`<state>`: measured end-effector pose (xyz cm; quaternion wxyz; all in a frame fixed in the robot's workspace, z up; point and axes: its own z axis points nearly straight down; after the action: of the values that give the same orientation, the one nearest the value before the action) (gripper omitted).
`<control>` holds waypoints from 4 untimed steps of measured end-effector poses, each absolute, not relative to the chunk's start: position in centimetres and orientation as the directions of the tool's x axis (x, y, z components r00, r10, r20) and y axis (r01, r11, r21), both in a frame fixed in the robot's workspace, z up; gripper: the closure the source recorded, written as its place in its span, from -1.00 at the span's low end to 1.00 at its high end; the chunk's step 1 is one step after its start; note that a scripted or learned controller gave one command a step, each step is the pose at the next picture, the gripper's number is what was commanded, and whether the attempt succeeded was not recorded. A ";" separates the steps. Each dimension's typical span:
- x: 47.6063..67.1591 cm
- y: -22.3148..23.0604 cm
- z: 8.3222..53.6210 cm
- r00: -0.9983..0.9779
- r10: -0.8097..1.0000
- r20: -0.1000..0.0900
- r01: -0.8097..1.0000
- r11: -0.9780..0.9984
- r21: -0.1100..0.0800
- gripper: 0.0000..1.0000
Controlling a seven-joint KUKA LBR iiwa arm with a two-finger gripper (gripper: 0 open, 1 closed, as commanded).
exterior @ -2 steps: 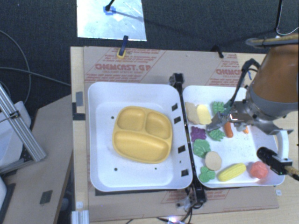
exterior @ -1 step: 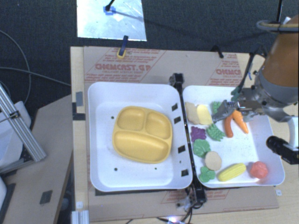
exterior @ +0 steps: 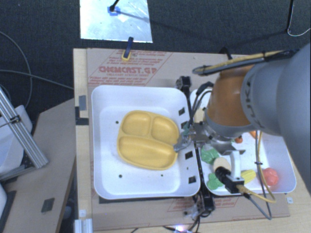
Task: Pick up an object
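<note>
Tool (exterior: 183, 141): metallic, at the divide between the two bins, just at the 3 o'clock rim of the yellow tray; jaw spread not discernible, nothing seen between them.
Arm (exterior: 262, 101): grey, orange band (exterior: 227, 98) above the wrist, entering from 3 o'clock, over the right bin.
Yellow tray (exterior: 147, 139): three-compartment plate, lying flat in the middle of the left bin (exterior: 109, 178).
Right bin (exterior: 286, 176), largely covered by the arm: green pieces (exterior: 210, 155) near centre, a second green piece (exterior: 214, 181) at 6 o'clock, yellow item (exterior: 248, 175) beside it, red-orange ball (exterior: 270, 176) at 4 o'clock.
Tabletop sheet (exterior: 131, 67) under the bins: red print reading "CHEMCAST", remaining characters unclear.
Blue-and-yellow clip (exterior: 128, 49): at 12 o'clock edge of the sheet.
Reflective square panel (exterior: 115, 12): beyond it, at 12 o'clock.
</note>
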<state>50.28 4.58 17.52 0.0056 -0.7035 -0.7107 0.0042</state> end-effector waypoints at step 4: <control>48.7 6.3 50.2 -0.012 1.000 0.005 1.000 0.012 0.017 -1.00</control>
<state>48.73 6.32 50.21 -0.0044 -0.7029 -0.7113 -0.0078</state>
